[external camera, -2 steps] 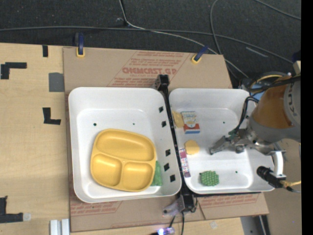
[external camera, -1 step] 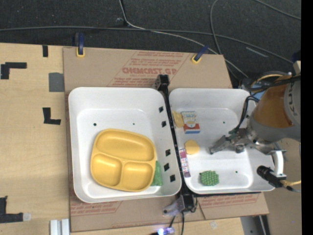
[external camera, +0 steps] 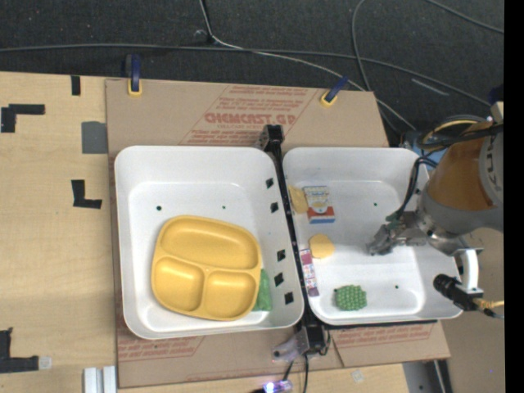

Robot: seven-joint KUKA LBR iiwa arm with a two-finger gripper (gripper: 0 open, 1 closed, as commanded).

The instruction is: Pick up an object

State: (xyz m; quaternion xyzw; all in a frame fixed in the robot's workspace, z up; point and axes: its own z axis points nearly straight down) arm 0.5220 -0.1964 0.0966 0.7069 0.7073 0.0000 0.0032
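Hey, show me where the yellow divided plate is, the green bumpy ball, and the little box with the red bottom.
yellow divided plate [external camera: 205, 264], camera view, on its large upper compartment.
green bumpy ball [external camera: 350, 298], camera view, on the middle of its top.
little box [external camera: 318, 203], camera view, on its printed face.

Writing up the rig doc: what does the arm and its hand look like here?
Grey rounded arm with a broad orange band above the wrist, black cable looped alongside it. Small dark grey metal hand at its tip. No markings readable.
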